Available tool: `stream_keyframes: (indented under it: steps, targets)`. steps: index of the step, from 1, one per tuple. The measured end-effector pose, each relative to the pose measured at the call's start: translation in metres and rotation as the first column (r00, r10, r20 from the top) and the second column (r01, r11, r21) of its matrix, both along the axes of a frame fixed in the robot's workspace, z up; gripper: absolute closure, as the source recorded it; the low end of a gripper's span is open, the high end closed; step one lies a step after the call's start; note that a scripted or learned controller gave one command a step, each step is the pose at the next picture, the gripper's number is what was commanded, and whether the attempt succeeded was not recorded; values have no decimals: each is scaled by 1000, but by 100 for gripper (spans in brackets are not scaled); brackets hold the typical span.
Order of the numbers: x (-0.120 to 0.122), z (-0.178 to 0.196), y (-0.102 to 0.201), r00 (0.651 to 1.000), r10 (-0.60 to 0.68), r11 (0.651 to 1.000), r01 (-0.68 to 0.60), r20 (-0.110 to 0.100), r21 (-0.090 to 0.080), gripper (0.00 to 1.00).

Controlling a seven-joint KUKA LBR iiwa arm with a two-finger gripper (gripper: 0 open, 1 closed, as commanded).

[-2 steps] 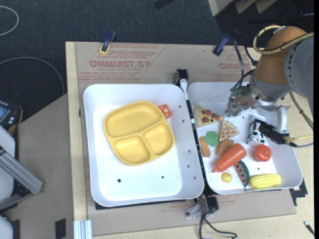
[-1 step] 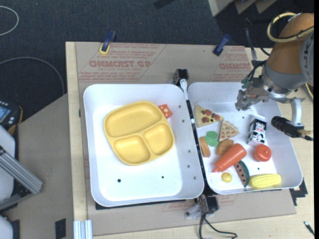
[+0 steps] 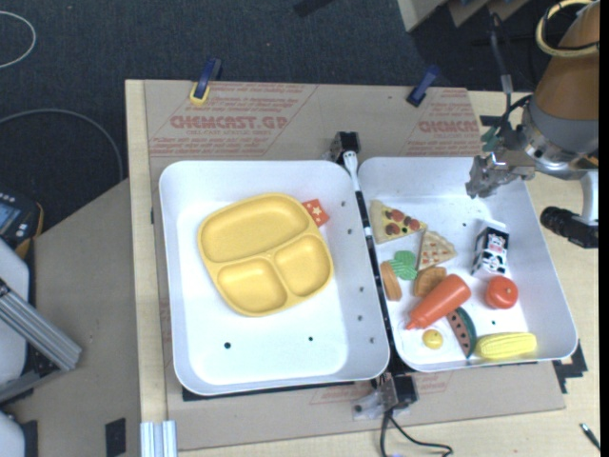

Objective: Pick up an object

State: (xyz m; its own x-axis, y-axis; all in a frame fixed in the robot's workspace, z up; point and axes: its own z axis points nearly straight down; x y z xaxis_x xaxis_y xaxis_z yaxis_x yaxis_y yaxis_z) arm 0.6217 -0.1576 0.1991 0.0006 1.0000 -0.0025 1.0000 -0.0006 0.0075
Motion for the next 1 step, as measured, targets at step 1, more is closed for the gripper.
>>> stream_keyframes:
  steps: [1]
  targets:
    - [1,28,0,1000,1,1000,-1,-1,1,100]
